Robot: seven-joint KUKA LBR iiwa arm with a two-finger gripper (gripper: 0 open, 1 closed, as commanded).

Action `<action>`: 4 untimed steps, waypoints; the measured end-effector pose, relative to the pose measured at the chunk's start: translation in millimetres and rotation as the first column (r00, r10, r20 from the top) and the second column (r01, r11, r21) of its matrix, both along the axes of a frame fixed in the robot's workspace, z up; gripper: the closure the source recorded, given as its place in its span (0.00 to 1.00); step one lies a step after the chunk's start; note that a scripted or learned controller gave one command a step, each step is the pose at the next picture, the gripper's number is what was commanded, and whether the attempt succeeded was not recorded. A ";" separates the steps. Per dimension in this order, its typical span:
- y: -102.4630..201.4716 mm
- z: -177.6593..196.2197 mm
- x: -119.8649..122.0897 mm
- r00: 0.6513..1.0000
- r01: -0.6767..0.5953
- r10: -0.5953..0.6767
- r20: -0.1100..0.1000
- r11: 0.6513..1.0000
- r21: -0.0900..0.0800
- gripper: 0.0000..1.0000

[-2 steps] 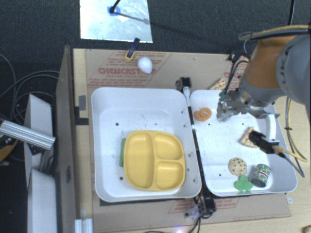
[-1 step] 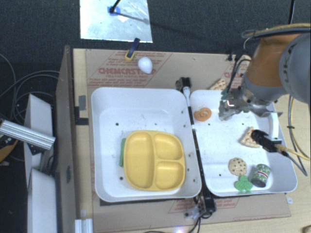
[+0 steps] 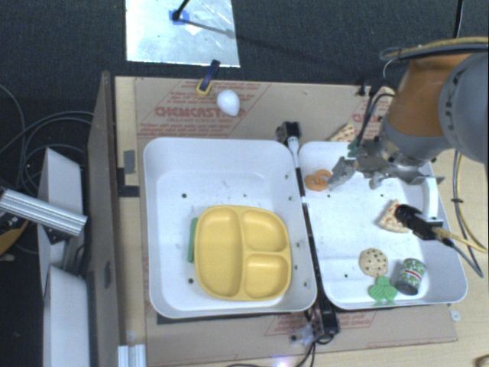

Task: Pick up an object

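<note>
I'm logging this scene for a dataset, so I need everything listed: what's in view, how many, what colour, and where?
Bins: 2, white, side by side on the bench.
Tray: 1, yellow, three compartments, in the left bin.
Green piece: 1, at the tray's left edge, mostly hidden.
Orange round item: 1, right bin, upper left corner.
Slice: 1, tan, triangular, right bin, middle right.
Cookie: 1, tan with dark spots, right bin, lower part.
Can: 1, green, right bin, lower right.
Green item: 1, right bin, bottom edge.
Ball: 1, white, on the cardboard behind the bins.
Arm: 1, grey and orange, from the right.
Tool: 1, grey, above the orange round item.
</note>
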State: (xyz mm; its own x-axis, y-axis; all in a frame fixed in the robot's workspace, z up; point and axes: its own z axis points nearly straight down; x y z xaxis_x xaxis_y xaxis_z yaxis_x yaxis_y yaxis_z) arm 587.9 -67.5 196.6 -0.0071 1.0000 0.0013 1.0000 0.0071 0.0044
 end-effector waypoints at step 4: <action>-41.8 -111.4 47.4 1.000 0.002 -0.002 -0.001 1.000 -0.001 0.00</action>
